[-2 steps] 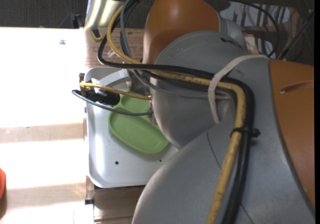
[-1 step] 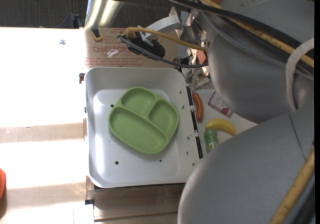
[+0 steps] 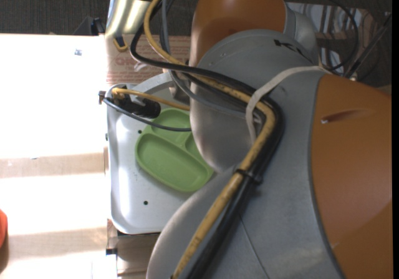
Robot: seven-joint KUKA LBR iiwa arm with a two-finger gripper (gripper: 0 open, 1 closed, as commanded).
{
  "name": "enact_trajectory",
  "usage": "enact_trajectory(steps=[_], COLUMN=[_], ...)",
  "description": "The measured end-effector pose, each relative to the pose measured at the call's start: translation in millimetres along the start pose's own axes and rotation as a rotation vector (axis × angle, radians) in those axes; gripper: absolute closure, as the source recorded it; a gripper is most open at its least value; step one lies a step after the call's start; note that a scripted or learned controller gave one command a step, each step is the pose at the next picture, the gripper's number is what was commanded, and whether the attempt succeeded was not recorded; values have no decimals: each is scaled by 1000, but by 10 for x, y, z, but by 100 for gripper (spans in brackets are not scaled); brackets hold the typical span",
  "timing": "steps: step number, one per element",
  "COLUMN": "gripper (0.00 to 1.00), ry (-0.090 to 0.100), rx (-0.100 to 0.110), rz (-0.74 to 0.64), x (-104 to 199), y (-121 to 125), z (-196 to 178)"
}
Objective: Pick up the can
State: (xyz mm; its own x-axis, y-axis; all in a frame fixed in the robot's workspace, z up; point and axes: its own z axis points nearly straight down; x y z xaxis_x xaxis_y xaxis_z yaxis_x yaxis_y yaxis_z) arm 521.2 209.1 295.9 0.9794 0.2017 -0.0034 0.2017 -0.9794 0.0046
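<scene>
The grey arm [image 3: 268, 165] with its orange bands [image 3: 240, 0] takes up most of the camera view, reaching in from the right and leaning over the right bin [image 3: 124, 196]. Its bulk hides the middle and right of that bin. Yellow and black cables [image 3: 230, 190] run along the arm, and a black cable end [image 3: 140, 106] hangs over the bin's far left corner.
A green divided plate [image 3: 165, 162] lies in the right bin, partly under the arm. The left bin [image 3: 50, 115] is washed out to bright white. A small red-orange object [image 3: 2, 231] sits at the left edge. A cardboard strip [image 3: 124, 62] lies behind the right bin.
</scene>
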Motion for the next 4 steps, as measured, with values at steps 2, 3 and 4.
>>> enact_trajectory(steps=[2, 3, 4], gripper=[100, 100, 100], ry=[-4, 2, 0], rx=[2, 1, 1], rz=[-232, -105, -99], x=[377, 937, 881], y=[551, 176, 988], z=[881, 297, -1289])
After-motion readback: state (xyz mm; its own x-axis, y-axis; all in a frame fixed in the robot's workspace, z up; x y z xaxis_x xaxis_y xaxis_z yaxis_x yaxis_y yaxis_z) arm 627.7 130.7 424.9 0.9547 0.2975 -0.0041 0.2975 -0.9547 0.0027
